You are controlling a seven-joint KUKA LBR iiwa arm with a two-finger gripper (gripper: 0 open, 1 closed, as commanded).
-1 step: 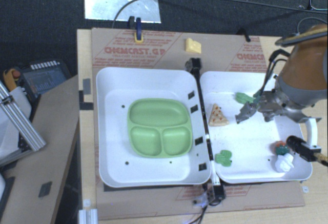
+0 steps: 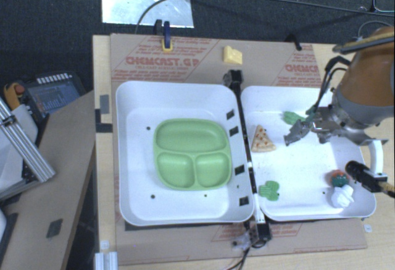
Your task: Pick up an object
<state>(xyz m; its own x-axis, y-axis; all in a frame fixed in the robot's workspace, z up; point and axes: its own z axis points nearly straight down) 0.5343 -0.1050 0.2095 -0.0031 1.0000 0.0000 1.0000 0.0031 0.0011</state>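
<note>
Pizza slice [image 2: 262, 139]: small toy wedge, tan crust, orange top with red dots, flat on the right bin [image 2: 290, 201] floor near its left wall. Gripper [image 2: 299, 131] just right of it, apart from it, over the bin's middle; fingers dark, open or closed impossible to tell. Green leafy toy [image 2: 292, 117] near the back wall. Another green toy [image 2: 269, 189] at the front left corner. Green divided plate [image 2: 191, 152] centred in the left bin [image 2: 133, 139].

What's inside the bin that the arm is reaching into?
The right bin holds a pizza slice toy, two green pieces and a red, green and white cluster. The arm hides its far right part.
</note>
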